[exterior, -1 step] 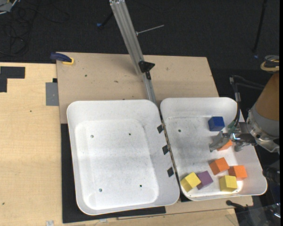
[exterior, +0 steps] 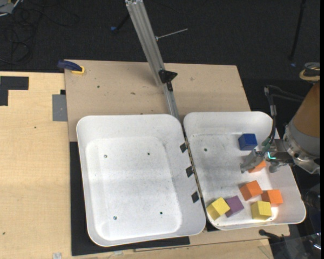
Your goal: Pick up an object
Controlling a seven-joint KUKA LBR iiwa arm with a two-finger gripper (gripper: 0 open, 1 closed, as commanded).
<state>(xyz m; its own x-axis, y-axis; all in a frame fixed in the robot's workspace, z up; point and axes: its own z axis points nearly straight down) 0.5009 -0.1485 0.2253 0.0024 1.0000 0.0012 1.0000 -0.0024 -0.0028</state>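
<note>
My gripper [exterior: 258,163] is low in the right bin [exterior: 216,124], reaching in from the right. It is open, with its grey fingers [exterior: 248,161] on either side of a small orange block [exterior: 258,167] that is partly hidden under it. Just beyond it lies a blue block [exterior: 247,141]. Nearer the front of the bin sit an orange block [exterior: 251,189], another orange block [exterior: 274,197], a purple block [exterior: 234,204], a yellow block [exterior: 218,207] and a second yellow block [exterior: 261,210].
The left bin [exterior: 132,231] lies beside the right one, joined by black clips [exterior: 189,171]. A slanted aluminium bar [exterior: 148,39] rises behind the bins. A blue and yellow clamp [exterior: 71,66] sits at the bench's far left corner.
</note>
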